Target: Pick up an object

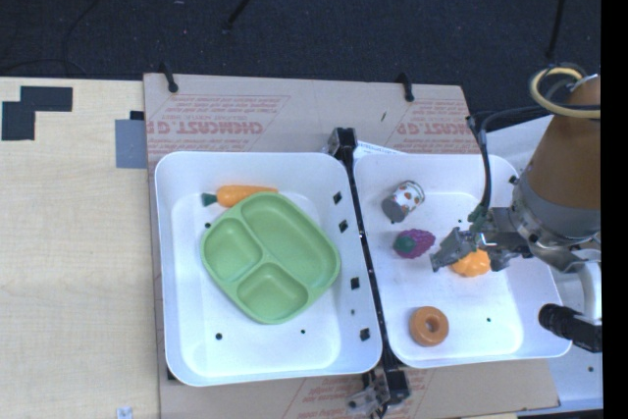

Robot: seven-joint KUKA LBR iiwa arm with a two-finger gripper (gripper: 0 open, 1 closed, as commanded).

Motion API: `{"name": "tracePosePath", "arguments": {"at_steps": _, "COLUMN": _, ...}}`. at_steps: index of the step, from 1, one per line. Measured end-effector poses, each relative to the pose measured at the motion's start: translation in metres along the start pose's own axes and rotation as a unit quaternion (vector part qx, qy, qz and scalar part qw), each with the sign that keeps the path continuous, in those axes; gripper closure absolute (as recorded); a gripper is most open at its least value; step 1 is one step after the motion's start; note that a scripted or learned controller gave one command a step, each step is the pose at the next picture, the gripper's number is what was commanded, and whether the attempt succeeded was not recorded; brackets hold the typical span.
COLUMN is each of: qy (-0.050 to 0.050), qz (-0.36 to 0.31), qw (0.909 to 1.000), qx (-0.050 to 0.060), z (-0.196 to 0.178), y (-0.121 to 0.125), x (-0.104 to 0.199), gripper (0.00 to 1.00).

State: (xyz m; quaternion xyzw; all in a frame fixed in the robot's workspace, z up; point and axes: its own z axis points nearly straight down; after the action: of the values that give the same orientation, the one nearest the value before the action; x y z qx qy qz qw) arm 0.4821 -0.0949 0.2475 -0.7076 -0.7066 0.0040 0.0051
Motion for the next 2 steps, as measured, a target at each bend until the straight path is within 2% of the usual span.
{"name": "tracePosePath", "arguments": {"at_steps": 1, "qy": -0.001, "qz": -0.001, "qw": 1.0000, "qx": -0.006, "z": -0.005, "y": 0.002, "x": 0.000, "gripper": 0.00}}
{"name": "tracePosePath", "arguments": {"at_steps": 2, "qy": 0.000, "qz": -0.001, "qw": 1.0000, "qx": -0.002, "z": 0.038, "y": 0.001, "x": 0.000, "gripper": 0.00}}
